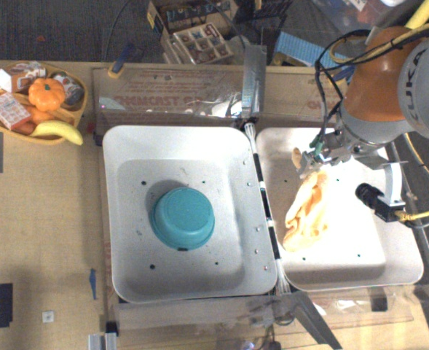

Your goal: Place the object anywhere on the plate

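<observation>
A teal round plate (183, 218) rests in the middle of the left bin (127, 268). A floppy yellow and orange object (307, 211) stretches lengthwise in the right bin (360, 261), its lower end near the bin's left wall. My gripper (310, 159) is at the object's upper end, shut on its tip, and the rest of the object trails down and to the left from there. The grey arm with its orange band (378, 86) comes in from the upper right.
A metal divider (264, 195) separates the two bins. On the bench at the far left, a basket (32, 108) holds toy food, including a banana and a pumpkin. A cardboard wall (170, 97) stands behind the bins.
</observation>
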